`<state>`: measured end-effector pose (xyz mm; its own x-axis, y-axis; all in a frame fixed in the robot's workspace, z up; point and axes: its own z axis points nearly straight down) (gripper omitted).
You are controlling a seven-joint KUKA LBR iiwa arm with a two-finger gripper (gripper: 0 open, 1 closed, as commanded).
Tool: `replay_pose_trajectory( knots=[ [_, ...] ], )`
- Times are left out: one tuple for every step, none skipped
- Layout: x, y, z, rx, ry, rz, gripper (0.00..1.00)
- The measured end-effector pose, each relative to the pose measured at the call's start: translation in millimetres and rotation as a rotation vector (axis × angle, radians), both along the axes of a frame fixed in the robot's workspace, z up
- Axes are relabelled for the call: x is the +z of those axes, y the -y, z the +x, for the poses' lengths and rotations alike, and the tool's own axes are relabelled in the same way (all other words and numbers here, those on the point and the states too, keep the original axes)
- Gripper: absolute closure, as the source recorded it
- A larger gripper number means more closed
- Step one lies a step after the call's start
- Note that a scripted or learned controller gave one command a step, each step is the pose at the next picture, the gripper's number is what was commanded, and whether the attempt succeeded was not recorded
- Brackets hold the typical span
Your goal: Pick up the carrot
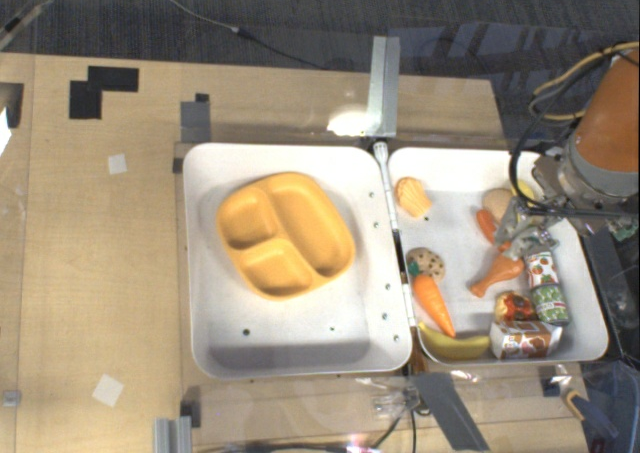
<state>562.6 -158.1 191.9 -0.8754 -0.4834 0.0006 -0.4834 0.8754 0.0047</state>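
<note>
Wooden bench (pixel 90 271) under two white bins side by side, dark floor beyond its far edge. Left bin (pixel 215 341) carries a yellow divided plate (pixel 286 234), roughly centred, tilted a bit.

Right bin (pixel 455 171) holds the clutter. Carrot (pixel 433 303) lies near the bin's left wall, toward the near-left corner. Long axis runs diagonal: fat end up-left, thin tip pointing down-right at the near edge. Speckled cookie-like piece (pixel 425 262) just beside its fat end, maybe touching. Banana (pixel 455 344) along the near edge, right at the carrot's tip. Pale shell-shaped pastry (pixel 413 196) near the left wall, further back.

Gripper (pixel 527 234) sits over the right half of the bin, well apart from the carrot. Finger spread: cannot tell, metal parts blur into the items below. Orange drumstick-like piece (pixel 497 274) just below it, small red-orange item (pixel 486 225) and a pale round thing (pixel 497 203) to its left. Printed cans or packets (pixel 543 286) along the right side, another (pixel 522 338) at the near-right corner. Arm's orange band (pixel 612 116) at the right edge.
</note>
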Motion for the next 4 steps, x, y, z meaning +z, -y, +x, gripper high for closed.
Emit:
replay_pose_trajectory(
  knots=[
    [-55.7,-76.1,11.8,-0.203,0.008,0.000,1.00],
    [-39.7,-69.2,-11.0,-0.324,0.010,-0.002,1.00],
    [148.9,-65.3,-16.7,-0.024,0.022,-0.005,1.00],
    [21.0,-131.7,-43.3,0.000,0.005,0.000,1.00]
  ],
)
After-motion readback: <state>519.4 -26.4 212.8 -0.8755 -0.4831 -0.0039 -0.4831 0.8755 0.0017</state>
